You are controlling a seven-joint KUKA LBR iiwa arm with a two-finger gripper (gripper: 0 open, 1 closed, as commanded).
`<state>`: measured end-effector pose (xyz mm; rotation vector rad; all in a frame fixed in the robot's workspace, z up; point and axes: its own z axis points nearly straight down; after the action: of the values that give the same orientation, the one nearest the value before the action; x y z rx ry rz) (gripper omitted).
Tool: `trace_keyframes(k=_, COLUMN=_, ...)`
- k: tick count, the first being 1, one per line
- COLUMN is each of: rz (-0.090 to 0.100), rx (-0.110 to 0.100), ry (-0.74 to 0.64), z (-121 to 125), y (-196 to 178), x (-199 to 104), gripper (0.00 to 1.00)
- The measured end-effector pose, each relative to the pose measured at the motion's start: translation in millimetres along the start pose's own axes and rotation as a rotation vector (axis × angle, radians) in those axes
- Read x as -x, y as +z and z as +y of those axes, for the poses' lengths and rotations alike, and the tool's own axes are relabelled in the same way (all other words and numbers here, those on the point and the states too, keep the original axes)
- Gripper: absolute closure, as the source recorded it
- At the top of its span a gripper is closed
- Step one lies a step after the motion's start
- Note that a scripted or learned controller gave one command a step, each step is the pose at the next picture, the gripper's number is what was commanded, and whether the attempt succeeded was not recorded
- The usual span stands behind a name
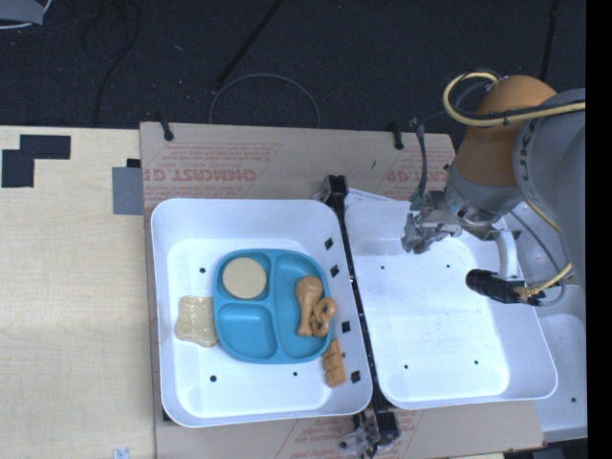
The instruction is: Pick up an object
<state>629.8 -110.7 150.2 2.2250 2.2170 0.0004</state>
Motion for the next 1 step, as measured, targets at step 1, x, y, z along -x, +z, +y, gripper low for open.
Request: trace_keyframes(k=1, rz=0.000, rx=0.000, ry=-0.004, z=-4.1, y=-60.1, x=-4.2, gripper=1.00)
